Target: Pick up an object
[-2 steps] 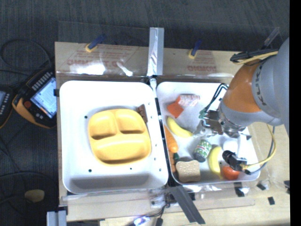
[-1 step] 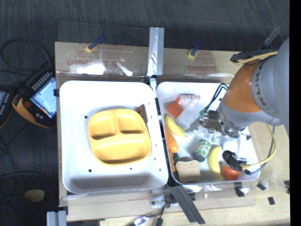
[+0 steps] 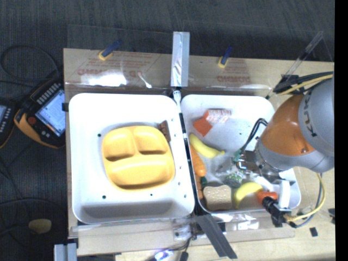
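Observation:
The right bin holds a jumble of toy food. A yellow banana lies near its left wall, with an orange carrot below it. A red-orange carton sits toward the back beside a crumpled clear wrapper. At the front are a brown bread slice and a yellow-green fruit. My gripper reaches down into the middle of this bin, just above the yellow-green fruit and right of the carrot. The wrist hides what lies under it.
The left bin contains a yellow divided plate and a small brown item at its right wall. The grey arm with its orange band covers the right bin's right side. A handheld pendant lies left of the bench.

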